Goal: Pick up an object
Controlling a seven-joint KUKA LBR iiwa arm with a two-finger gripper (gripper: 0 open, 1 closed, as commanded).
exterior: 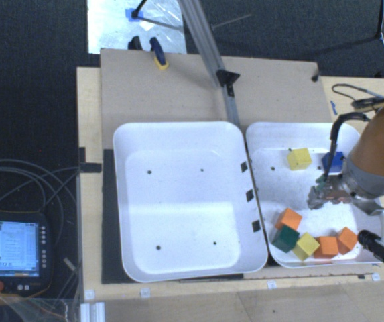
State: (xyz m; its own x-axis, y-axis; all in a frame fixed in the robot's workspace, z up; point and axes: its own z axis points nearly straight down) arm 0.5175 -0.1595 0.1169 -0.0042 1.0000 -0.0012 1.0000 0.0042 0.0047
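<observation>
— Where is the hand [327,194] right now?

— Over the right bin [262,143], about the middle of its floor, at the end of the grey arm [379,154] with its orange band. Whether it is open or closed I cannot tell; the picture is too blurred there.

— And the things to pick?

— All are blocks in the right bin. A yellow block [299,158] lies alone toward the bin's far edge, its sides slightly turned against the bin wall. A blue block [334,161] sits just beside the arm, partly covered. Along the near edge is a cluster: an orange block [289,219], a dark green block [285,239] touching it, a second yellow block [307,245], then two more orange blocks [336,243] toward the near right corner. They are cubes, so no long axis shows.

— The surroundings?

— The left bin [181,203] stands beside it on the tan bench [272,89], edges touching. A grey pole [205,35] slants over the far side. The floor is dark carpet, with a control pendant [16,248] and cables at the left.
</observation>
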